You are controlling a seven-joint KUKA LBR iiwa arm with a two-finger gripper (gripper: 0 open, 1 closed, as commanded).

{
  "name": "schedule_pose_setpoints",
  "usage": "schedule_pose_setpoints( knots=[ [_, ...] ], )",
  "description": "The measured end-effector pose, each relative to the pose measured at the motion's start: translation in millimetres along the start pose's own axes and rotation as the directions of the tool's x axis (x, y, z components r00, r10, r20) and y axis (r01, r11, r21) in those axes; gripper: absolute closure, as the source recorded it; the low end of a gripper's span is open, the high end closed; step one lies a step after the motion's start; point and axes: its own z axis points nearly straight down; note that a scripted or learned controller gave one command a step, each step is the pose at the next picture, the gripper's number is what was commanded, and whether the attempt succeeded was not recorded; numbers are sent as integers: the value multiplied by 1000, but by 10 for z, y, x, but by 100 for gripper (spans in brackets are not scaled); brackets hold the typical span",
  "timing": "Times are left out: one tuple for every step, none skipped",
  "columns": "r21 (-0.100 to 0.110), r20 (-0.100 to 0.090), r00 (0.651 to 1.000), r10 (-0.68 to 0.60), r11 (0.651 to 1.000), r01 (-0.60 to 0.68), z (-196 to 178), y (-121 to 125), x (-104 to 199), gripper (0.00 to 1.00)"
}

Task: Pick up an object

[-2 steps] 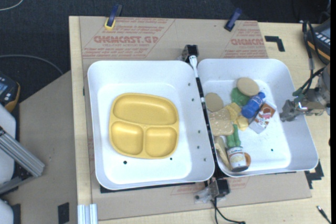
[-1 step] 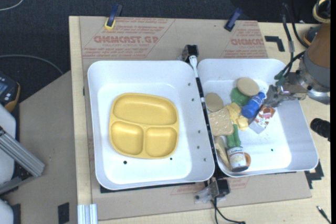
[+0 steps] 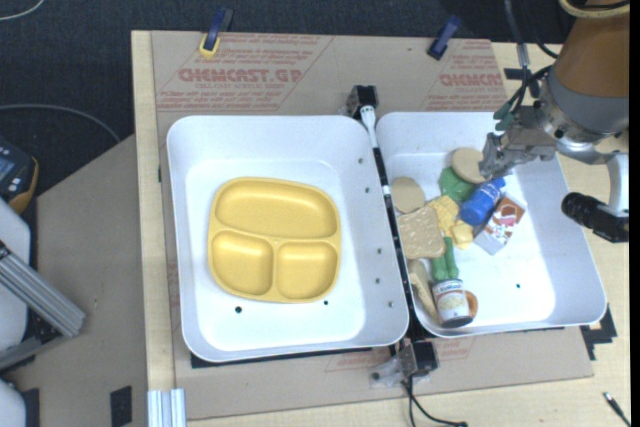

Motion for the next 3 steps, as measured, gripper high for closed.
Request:
schedule_pose_setpoints(
  knots=[
    [1,0,1000,2,1000,-2,20,388,327,100],
    [-1,0,1000,2,1000,-2,17,840,512,100],
    [0,1,1000,4,1000,-4,48,1027,578,100]
  ],
)
